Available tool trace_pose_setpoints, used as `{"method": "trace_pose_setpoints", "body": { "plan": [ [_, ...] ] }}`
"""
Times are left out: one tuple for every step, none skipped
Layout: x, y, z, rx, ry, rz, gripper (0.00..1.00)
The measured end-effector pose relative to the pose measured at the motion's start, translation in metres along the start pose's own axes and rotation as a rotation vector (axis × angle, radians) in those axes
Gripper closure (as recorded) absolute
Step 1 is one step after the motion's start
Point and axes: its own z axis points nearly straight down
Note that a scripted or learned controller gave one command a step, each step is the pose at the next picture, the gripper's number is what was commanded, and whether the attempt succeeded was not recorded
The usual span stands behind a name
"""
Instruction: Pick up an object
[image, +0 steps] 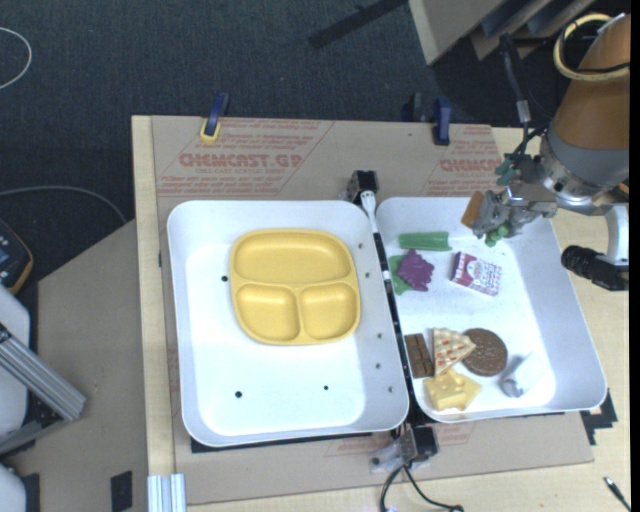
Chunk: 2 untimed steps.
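Dark carpet floor (150, 60) spans nine to twelve o'clock. A brown board (300, 150) tops the bench, with clamps (212, 118) at twelve o'clock.

Gripper (493, 225) over right bin (570, 300); yellow tray (295, 283) left

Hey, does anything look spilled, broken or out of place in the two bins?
Nothing stands out. The yellow divided plate lies flat in the left white bin; the toy food pieces lie scattered in the right white bin.
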Motion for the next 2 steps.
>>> {"method": "trace_pose_setpoints", "body": {
  "plan": [
    [0.041, -0.027, 0.001, 0.001, 0.000, 0.000, 1.00],
    [0.025, -0.025, 0.005, -0.002, -0.002, 0.004, 1.00]
  ]
}}
